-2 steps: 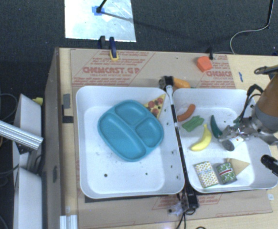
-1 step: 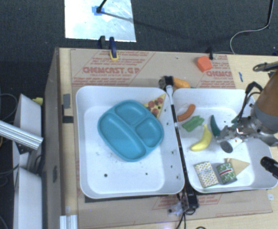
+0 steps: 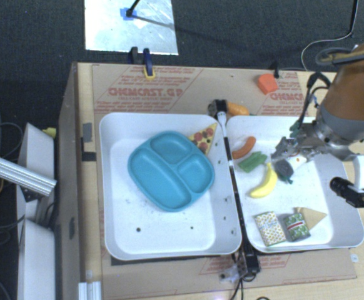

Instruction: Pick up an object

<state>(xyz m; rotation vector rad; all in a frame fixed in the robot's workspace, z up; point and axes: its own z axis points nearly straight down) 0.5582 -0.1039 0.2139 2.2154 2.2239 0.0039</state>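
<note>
Here the banana (image 3: pixel 264 182) lies in the right bin (image 3: pixel 344 230), just beside a green piece (image 3: pixel 252 162) and below a sausage (image 3: pixel 243 146). The gripper (image 3: pixel 284 161) hovers close on the banana's right; how it is set I cannot tell. Two packets (image 3: pixel 282 227) sit nearer the front. A blue tray (image 3: pixel 170 169) fills the left bin (image 3: pixel 126 230), a pizza slice (image 3: pixel 204 137) at its edge.

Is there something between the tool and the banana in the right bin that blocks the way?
Nothing visible blocks it. The tool hangs over the right bin, just right of the banana's upper end. The green piece lies left of that end, off the path, and the hot dog lies further up.
</note>
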